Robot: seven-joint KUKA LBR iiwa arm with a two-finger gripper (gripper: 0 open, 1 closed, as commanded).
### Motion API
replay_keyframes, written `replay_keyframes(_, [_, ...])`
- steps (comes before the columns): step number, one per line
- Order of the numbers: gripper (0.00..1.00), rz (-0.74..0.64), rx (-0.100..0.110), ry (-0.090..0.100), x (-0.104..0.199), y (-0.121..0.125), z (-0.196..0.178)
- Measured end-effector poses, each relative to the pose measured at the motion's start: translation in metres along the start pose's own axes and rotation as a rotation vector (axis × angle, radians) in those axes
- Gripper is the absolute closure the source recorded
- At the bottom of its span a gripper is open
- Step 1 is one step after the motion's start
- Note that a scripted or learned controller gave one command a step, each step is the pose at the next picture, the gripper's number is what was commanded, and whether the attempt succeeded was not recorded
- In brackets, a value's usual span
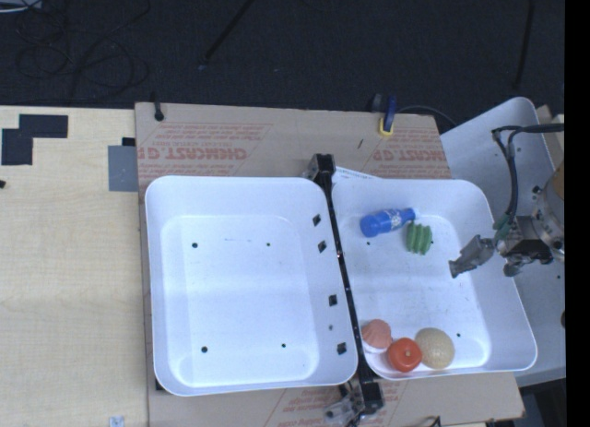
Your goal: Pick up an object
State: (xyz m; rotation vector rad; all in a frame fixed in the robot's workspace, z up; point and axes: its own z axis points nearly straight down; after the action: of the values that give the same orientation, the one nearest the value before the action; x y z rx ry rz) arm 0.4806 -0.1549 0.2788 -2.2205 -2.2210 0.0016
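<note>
The right bin (419, 296) holds several objects. A blue bottle (387, 221) lies on its side near the far wall, with a green ridged piece (419, 238) just to its right. At the near edge sit a pink round object (376, 333), a red-orange round one (404, 354) and a beige ball (435, 348), all close together. My gripper (493, 259) hangs over the right side of this bin, to the right of the green piece. Its fingers are spread open and nothing is between them.
The left bin (240, 296) lies beside the right one, with a black divider strip (336, 268) between them. Both rest on a cardboard sheet (277, 139). Cables (509, 167) run near the arm at the right.
</note>
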Motion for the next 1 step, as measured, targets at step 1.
replay_keyframes(1, [0.0,0.002,-0.008,-0.005,-0.0596,0.0259,-0.081])
